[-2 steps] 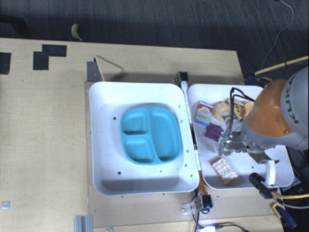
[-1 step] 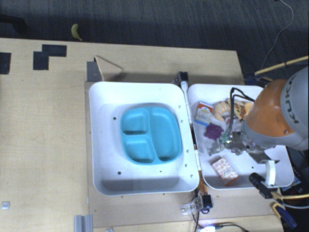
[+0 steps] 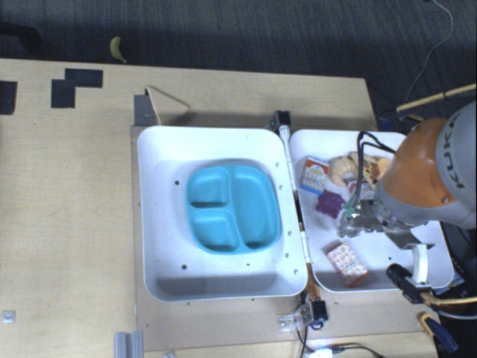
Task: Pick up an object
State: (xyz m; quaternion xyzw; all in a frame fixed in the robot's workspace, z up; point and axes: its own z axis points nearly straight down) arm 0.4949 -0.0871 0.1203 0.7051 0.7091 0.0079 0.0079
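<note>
Clearance between the tool [image 3: 350, 218] and the nearest object is what the coming move turns on, as we read it. We see the tool low over the middle of the right bin [image 3: 436, 271], with the grey arm and its orange band [image 3: 417, 171] reaching in from three o'clock. How far the tool stands open we cannot tell, and we see nothing plainly held in it.

A purple object [image 3: 329, 203] lies just beside the tool toward ten o'clock; whether the two touch we cannot say. It looks small, dark and blocky, with no clear long axis from this slant. A red-and-white patterned packet [image 3: 347, 263] lies near the tool toward six o'clock, flat on the bin floor, its long axis running roughly from ten to four o'clock. Toward eleven o'clock we see a white-and-red carton [image 3: 314, 174], and beside it, toward twelve, a tan rounded object [image 3: 344, 170] partly behind cabling.

We judge the purple object the likeliest target, being closest. The left bin [image 3: 160, 222] on the counter [image 3: 67, 222] carries a blue divided tray [image 3: 231, 207], well apart from the tool.
</note>
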